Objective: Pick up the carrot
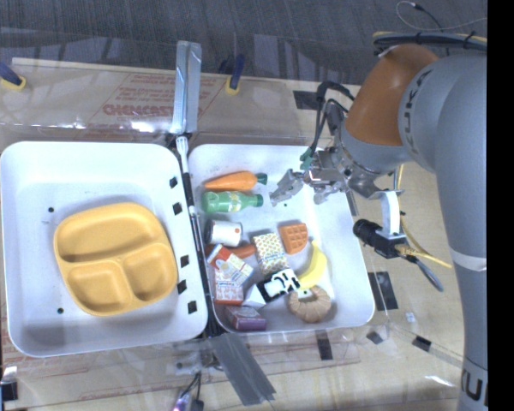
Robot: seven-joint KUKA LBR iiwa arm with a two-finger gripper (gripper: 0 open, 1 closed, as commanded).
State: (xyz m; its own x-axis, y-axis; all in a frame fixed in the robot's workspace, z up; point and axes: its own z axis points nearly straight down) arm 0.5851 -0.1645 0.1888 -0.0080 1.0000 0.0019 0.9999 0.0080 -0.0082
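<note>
The grey arm (445,144) with its orange band is reaching in from the right and is taking up the upper right part of the view. To the far left of the gripper, the left bin (17,229) is holding a yellow tray (116,255) with compartments. The right bin (347,229) is lying under the gripper and is carrying many small things.

The gripper (301,187) is hovering above the upper part of the right bin. Its two fingers are standing apart, open, and nothing is sitting between them.

The carrot (233,181) is lying on the bin floor just to the left of the gripper, near it but not touching it, with its green end pointing toward the fingers. Directly below the carrot a green bottle (230,201) is lying on its side. Below the gripper a banana (314,268) is curving beside an orange waffle piece (293,235), and lower down a round brown bun (310,305) is resting. Below and to the left of the gripper, a small white cup (227,232) is lying.
</note>
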